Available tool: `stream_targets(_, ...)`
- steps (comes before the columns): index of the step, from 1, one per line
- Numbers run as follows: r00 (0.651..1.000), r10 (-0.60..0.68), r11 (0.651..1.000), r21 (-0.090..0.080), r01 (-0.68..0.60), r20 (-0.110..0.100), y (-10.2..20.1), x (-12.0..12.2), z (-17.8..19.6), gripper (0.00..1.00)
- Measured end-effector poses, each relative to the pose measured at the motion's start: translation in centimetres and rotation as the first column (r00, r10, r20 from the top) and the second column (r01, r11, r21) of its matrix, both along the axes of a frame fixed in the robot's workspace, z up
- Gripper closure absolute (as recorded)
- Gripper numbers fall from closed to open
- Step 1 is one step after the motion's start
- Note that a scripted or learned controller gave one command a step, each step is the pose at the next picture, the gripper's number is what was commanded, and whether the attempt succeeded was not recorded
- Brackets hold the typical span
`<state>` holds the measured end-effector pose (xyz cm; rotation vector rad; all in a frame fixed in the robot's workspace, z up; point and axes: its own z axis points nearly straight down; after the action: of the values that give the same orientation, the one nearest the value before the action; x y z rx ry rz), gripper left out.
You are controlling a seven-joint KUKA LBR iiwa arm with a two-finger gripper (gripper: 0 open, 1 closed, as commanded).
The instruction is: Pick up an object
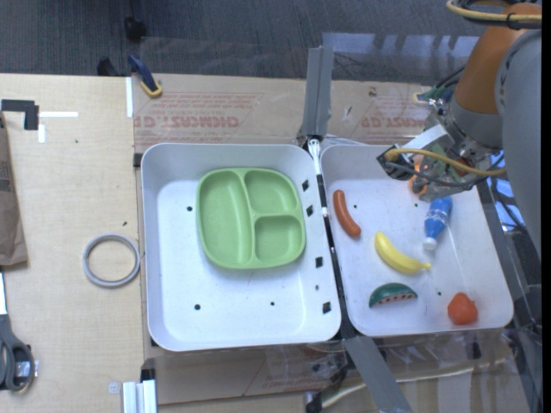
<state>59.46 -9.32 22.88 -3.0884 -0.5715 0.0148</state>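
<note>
In the right bin (482,317) lie a red-brown sausage (346,212), a yellow banana (400,255), a watermelon slice (393,296), a red-orange fruit (462,308) and a blue bottle (436,219) with a white cap. My gripper (419,172) hangs over the bin's far right part, just above the bottle's upper end. Cables and dark wrist parts cover its tip, and whether it touches the bottle is unclear.
The left bin (172,299) holds a green three-compartment plate (251,218). A metal divider (316,101) runs between the bins. On the wooden bench to the left lie a grey ring (112,259) and scissors (13,360).
</note>
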Motion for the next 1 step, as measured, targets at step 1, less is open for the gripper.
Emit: stream_targets(1,0.991,0.13,0.992,0.001,-0.13,0.005,-6.11,-1.34,1.29,1.0)
